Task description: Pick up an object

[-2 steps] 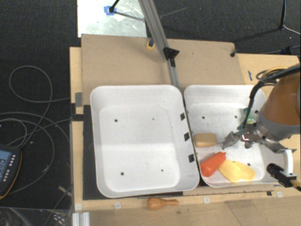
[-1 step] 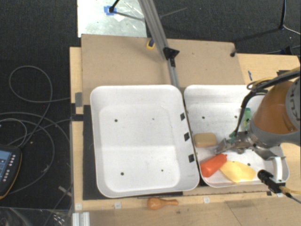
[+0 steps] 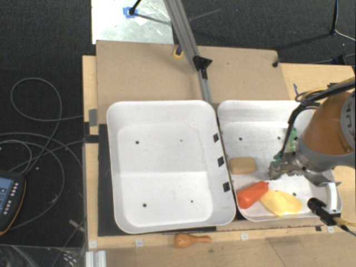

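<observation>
The right bin (image 3: 250, 121) holds a tan block (image 3: 243, 165) near its left wall, a red-orange carrot-shaped piece (image 3: 252, 194) at the front left and a yellow piece (image 3: 281, 203) beside it at the front. My gripper (image 3: 278, 170) hangs low over the right bin, just above the yellow piece and to the right of the tan block. The grey wrist with its orange band (image 3: 328, 129) covers the bin's right part.
The left bin (image 3: 164, 166) lies beside the right one, with black clips (image 3: 221, 161) along the shared wall. An orange-brown object (image 3: 191, 239) lies on the bench in front of the bins. A grey pole (image 3: 186, 35) slants over the back.
</observation>
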